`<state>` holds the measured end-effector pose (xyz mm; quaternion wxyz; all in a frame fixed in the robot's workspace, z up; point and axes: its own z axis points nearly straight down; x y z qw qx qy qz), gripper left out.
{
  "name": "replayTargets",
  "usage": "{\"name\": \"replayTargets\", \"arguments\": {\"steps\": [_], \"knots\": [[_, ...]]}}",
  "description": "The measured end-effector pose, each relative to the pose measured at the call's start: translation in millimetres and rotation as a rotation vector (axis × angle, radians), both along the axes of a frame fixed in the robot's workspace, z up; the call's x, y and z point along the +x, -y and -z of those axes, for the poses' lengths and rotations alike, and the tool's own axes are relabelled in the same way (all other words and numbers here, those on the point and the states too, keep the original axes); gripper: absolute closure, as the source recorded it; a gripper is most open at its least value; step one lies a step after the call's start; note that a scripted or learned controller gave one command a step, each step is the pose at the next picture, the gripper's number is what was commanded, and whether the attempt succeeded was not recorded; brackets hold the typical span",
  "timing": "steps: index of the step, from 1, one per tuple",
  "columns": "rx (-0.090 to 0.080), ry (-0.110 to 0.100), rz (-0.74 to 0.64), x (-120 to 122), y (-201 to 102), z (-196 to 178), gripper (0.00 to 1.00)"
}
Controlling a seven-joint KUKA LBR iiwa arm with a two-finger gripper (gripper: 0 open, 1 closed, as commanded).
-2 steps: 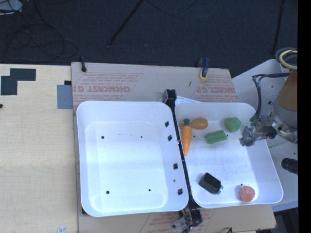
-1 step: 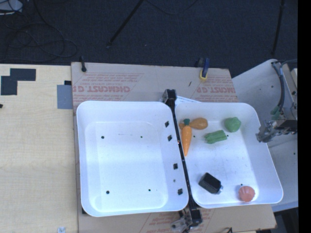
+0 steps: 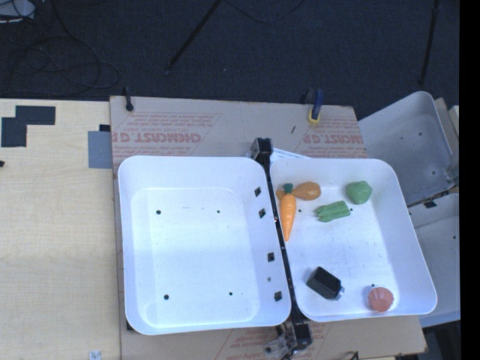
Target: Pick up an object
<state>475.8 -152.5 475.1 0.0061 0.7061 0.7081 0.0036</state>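
Pale wood bench (image 3: 52,223) with two white bins side by side on brown cardboard (image 3: 187,130).

Six small things lie in the right bin (image 3: 409,238). A toy carrot (image 3: 286,216) lies along the bin's left wall, with its green top pointing to the back. An orange lump (image 3: 307,191) touches the carrot's top end. A long green piece (image 3: 332,211) lies just beside them, and a round green lump (image 3: 359,192) sits near the back right corner. A black block (image 3: 325,283) and a pinkish red ball (image 3: 380,299) sit near the front, well apart from the others. The left bin (image 3: 135,261) has small dark dots on its floor. A blue and yellow clamp (image 3: 316,106) grips the cardboard's back edge. Dark squares (image 3: 26,124) mark the bench at the left. Behind the bench lies a dark floor (image 3: 225,36) with cables (image 3: 60,21).
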Motion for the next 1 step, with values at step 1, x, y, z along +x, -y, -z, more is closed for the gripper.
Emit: {"name": "replayTargets", "arguments": {"steps": [1], "knots": [[0.005, -0.008, -0.009, 0.7, -104.8, -67.0, 1.00]]}}
